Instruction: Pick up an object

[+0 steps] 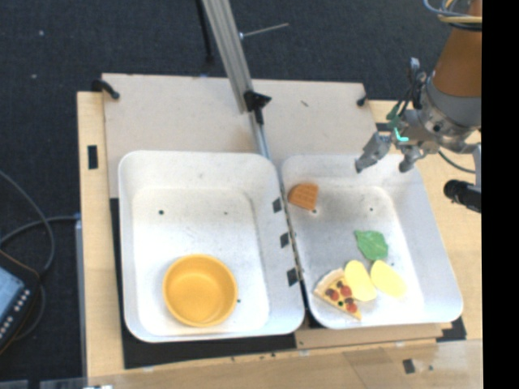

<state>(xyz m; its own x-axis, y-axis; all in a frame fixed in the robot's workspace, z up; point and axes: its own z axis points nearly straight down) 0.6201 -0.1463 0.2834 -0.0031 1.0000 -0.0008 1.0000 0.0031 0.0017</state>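
Note:
My gripper (388, 159) hangs over the far right edge of the right bin (430, 241), its two fingers spread open with nothing between them. Inside that bin lie a small brown bread-like piece (303, 195) at the far left, a green leaf-shaped piece (371, 243) in the middle, two yellow oval pieces (388, 279) and a pizza slice (336, 293) at the near side. The gripper is well above and to the right of all of them. A yellow bowl (199, 289) sits in the near part of the left bin (146, 185).
A slanted aluminium rail (230, 47) runs down from the top to the gap between the bins. Black clips (285, 237) mark the shared bin edge. The wooden bench (93, 217) frames both bins, with dark floor beyond.

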